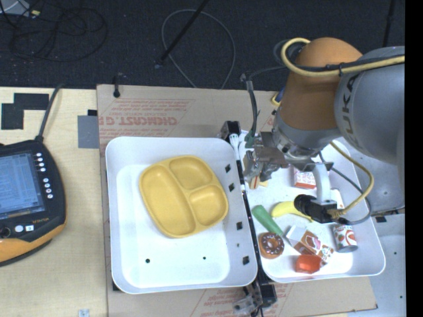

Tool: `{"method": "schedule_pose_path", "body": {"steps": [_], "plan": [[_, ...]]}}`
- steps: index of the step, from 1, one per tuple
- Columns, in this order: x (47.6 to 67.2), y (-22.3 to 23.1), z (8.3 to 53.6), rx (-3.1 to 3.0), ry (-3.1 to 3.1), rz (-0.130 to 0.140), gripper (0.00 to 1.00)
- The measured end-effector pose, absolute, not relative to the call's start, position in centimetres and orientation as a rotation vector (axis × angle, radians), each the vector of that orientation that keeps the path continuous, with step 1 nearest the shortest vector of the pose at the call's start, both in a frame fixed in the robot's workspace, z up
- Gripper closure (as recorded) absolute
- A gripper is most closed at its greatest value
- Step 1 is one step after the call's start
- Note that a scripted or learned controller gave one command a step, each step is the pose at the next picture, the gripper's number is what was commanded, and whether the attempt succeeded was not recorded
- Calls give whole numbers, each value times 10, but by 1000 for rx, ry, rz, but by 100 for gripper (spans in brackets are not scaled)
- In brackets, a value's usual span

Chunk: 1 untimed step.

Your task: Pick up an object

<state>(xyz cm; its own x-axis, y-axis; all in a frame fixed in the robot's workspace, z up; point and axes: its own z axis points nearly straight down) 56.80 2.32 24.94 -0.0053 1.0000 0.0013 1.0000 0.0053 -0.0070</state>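
Fingers (pixel 258 170) at left wall of right bin (pixel 370 246), near banana (pixel 284 209) — clenched or released, cannot tell.

Even overhead light, soft shadows, slightly grainy picture.

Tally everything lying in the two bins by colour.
Yellow: 2, plate, banana
Green: 1, vegetable
Brown: 1, donut
Red: 1, small piece
Red and white: 3, box, packet, can
Total: 8
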Motion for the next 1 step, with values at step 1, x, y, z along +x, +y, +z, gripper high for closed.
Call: {"method": "schedule_pose_path", "body": {"steps": [1], "plan": [[569, 20, 255, -2212, -2217, 18, 100]]}}
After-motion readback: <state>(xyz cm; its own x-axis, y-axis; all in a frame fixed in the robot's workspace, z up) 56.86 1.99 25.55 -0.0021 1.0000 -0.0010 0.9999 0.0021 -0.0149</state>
